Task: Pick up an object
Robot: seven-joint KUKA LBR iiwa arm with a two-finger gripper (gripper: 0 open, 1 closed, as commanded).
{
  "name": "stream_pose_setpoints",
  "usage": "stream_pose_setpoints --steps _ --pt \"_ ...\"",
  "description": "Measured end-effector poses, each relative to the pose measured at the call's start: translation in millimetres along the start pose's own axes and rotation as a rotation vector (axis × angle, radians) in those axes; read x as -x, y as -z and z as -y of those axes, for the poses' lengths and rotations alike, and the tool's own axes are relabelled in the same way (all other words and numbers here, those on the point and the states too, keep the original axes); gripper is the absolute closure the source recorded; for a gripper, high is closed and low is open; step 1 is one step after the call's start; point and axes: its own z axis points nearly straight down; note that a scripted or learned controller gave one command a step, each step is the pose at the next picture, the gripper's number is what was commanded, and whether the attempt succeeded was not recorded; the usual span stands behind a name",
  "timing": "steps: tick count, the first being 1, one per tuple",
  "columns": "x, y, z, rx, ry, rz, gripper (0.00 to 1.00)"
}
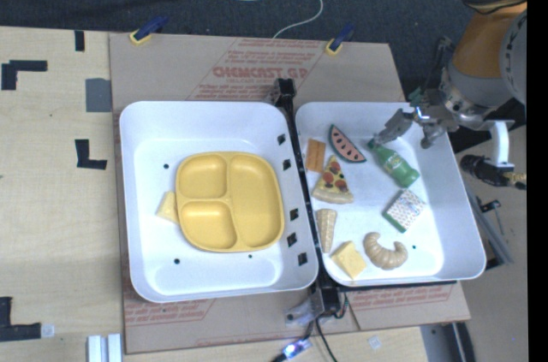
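Over the right bin's (454, 206) far edge the claw (413, 127) hangs open w/ nothing in it, green bottle (394, 163) just near-left of it, long axis running far-left to near-right.

— What do we see in the right bin (454, 253)?
— Toy food: a green bottle (395, 164) lying tilted near the top, a watermelon slice (347, 145), a pizza slice (333, 181), a croissant (385, 252), a cheese wedge (348, 259).
— And the left bin (145, 181)?
— A yellow divided plate (229, 201), flat in the middle.
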Motion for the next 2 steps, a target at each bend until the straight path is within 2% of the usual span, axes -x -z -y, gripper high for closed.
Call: stream_pose_setpoints --steps 1,2 --pt "-0.4 9.6 -3.3 0.015 0.003 0.003 0.0" --pt "5.1 -37.2 0.6 0.01 0.003 0.003 0.0"
